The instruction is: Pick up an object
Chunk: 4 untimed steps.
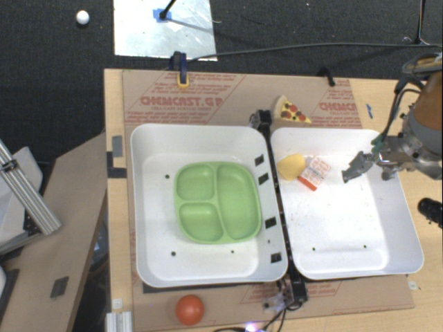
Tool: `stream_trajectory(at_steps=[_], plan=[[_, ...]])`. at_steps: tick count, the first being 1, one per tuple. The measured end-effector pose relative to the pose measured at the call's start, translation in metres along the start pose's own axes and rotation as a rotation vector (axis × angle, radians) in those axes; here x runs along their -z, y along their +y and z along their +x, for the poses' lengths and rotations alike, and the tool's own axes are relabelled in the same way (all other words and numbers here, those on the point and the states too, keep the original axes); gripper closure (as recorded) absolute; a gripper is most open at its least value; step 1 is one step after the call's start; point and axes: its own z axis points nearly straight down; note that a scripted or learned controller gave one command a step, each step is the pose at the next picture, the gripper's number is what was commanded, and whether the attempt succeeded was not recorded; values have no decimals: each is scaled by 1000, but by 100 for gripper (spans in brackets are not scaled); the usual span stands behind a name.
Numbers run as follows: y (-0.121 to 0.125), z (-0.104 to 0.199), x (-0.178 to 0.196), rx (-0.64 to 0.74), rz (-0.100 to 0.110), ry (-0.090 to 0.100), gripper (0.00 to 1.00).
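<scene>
Two white bins sit side by side on a bench covered with CHEMCAST GP sheeting (181,101). The left bin (149,185) holds a green divided plate (217,201). In the right bin (346,220), the gripper (360,164) hovers just beside a small red-and-white packet (313,172) and a yellow lemon-like object (291,164); whether its fingers are apart cannot be told. An orange ball (190,309) and a pizza-slice toy (291,111) lie outside the bins.

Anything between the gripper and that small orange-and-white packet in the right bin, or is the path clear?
In the camera view, bare white floor of the right bin lies between the gripper and the orange-and-white packet. The yellow object sits beyond the packet.
</scene>
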Motion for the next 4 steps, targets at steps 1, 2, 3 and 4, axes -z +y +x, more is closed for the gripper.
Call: stream_trajectory(at_steps=[1, 2, 3, 4], plan=[[-9, 0, -48, -2, 2, 1, 0], [-12, -8, -94, -3, 3, 1, 0], [-14, -8, -136, -2, 4, 1, 0], [-12, -8, -123, -2, -1, 0, 100]])
